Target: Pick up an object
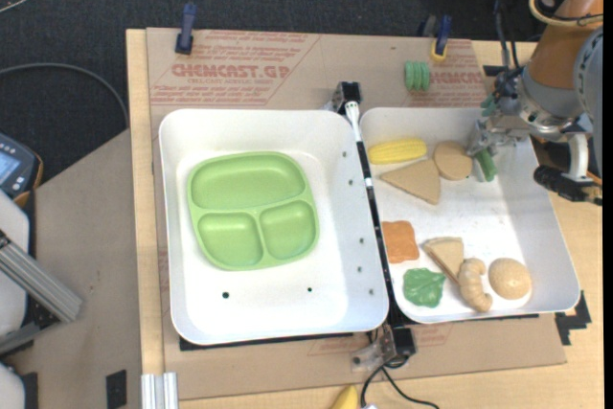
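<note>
My gripper (484, 153) hangs low over the back of the right bin (536, 206), just right of a round tan cookie (452, 161). A small green piece (487, 168) shows at its tip; whether it is held is unclear. A yellow corn cob (397, 150) and a tan wedge (414, 179) lie to the left. Toward the front are an orange square (399, 241), a pale cheese wedge (445, 254), a green leaf (422, 286), a knobbly tan root (473, 284) and a round bun (509, 279).
The left bin (182, 168) holds a green divided tray (253, 209). A green spool (417, 76) lies on the cardboard behind the right bin. Blue clamps (185, 29) (442, 35) grip the board's far edge. A black clip (348, 96) sits between the bins.
</note>
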Controlling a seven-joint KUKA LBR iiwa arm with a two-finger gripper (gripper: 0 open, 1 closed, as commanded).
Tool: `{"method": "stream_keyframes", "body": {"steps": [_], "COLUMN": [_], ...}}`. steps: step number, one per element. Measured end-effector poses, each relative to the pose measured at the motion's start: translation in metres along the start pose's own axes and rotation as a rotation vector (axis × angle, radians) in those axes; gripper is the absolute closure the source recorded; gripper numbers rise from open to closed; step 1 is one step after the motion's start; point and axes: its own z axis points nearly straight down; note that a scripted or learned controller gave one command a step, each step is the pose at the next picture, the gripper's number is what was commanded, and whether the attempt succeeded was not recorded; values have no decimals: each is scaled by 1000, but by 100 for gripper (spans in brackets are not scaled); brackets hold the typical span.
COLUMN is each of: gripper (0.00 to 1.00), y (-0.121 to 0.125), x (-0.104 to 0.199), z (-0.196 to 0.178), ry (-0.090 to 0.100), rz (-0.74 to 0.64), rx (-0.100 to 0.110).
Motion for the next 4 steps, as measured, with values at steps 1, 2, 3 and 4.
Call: {"method": "stream_keyframes", "body": {"steps": [1, 2, 3, 4], "gripper": [100, 100, 100, 100], "y": [2, -21, -19, -53], "x": [88, 31, 34, -5], "z": [-57, -71, -81, -92], "ry": [-3, -7, -6, -6], "rz": [-4, 9, 4, 9], "rx": [-12, -5, -8, -4]}}
